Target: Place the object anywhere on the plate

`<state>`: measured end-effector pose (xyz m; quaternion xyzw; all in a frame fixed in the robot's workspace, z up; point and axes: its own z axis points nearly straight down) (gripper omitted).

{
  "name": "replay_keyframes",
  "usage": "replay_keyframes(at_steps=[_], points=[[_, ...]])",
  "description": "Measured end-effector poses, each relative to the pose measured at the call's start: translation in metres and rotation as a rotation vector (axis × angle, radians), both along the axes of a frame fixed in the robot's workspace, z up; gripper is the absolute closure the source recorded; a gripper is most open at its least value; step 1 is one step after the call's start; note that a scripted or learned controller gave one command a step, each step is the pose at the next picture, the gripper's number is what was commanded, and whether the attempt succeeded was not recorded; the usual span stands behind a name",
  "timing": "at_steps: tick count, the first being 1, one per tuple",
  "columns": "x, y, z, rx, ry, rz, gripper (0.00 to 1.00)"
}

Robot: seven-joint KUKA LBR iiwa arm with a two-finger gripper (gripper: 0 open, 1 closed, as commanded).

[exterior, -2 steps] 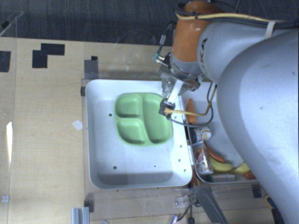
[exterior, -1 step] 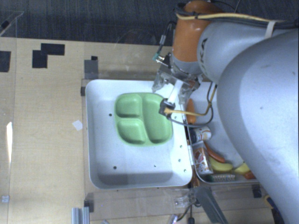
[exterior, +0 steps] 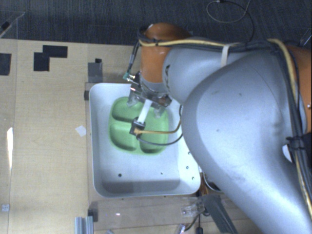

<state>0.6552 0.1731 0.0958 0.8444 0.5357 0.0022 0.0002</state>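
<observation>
- The grey arm (exterior: 243, 126) is seen filling the right half of the camera view, with its orange band (exterior: 158, 52) above the wrist, reaching in over the white bin (exterior: 105, 145).
- A yellowish cable (exterior: 195, 44) is run along the top of the arm, and a thin dark cable (exterior: 163, 141) is looped below the wrist across the plate.
- The white bin is set on the light wooden bench (exterior: 44, 145); its left wall and its near floor are exposed, while its right side is covered by the arm.
- A green plate (exterior: 122, 130), divided into compartments, is lain in the far middle of the bin, directly under the wrist.
- The gripper (exterior: 144, 112) is held straight above the plate, pointing down at it.
- Whether the gripper is open or closed cannot be told from this angle, and nothing can be made out as held by it.
- A small dark-and-tan object (exterior: 137, 128) is seen just below the gripper tip, over the middle of the plate; whether it is resting on the plate or is part of the tool cannot be told.
</observation>
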Motion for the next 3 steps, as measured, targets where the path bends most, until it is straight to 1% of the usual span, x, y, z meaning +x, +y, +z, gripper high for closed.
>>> replay_keyframes(at_steps=[1, 2, 3], points=[[0.002, 0.002, 0.012, 0.003, -0.006, 0.005, 1.00], [0.014, -0.063, 0.090, -0.001, 0.000, -0.028, 1.00], [-0.088, -0.018, -0.001, 0.003, -0.013, 0.185, 1.00]])
